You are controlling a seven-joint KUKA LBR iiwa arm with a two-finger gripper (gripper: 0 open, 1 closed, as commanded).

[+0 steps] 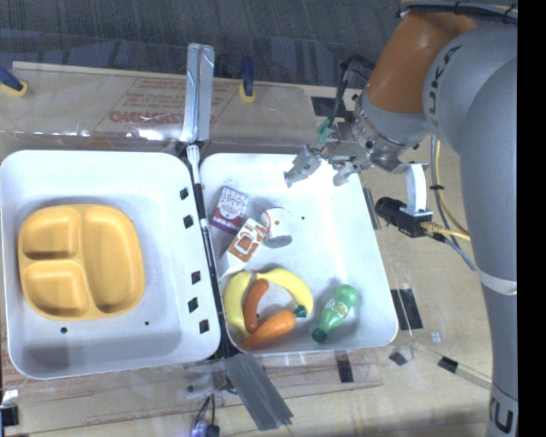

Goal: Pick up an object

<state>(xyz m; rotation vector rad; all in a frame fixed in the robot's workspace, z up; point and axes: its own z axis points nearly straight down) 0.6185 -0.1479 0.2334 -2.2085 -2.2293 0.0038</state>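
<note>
Two white bins sit side by side on the counter (437, 289), and pretty much all the pickable stuff is in the right bin (364, 244). The left bin (164, 244) has a yellow divided plate (80, 260) with three compartments lying flat in it. In the right bin, near the divider, there's a small purple-and-white carton (230, 208) and just below it an orange-and-white carton (247, 241) tilted on its side, with a little white cup or can (277, 227) touching it on the right. There's print on both cartons but it's too small and blurry to read any brand. Toward the front of that bin there's a yellow banana (287, 285) curving over a brownish sausage-looking piece (254, 302), an orange carrot (271, 327) right against them, and a small green bottle (336, 311) lying tilted just to the right. The claw (323, 168) hangs over the back edge of the right bin with its two fingers (300, 167) spread apart and nothing between them, well apart from the objects below. Behind the bins a clear sheet on the counter has red printed text (146, 107), seen upside down and not legible from here. Blue clamps (247, 89) hold the back edge
</note>
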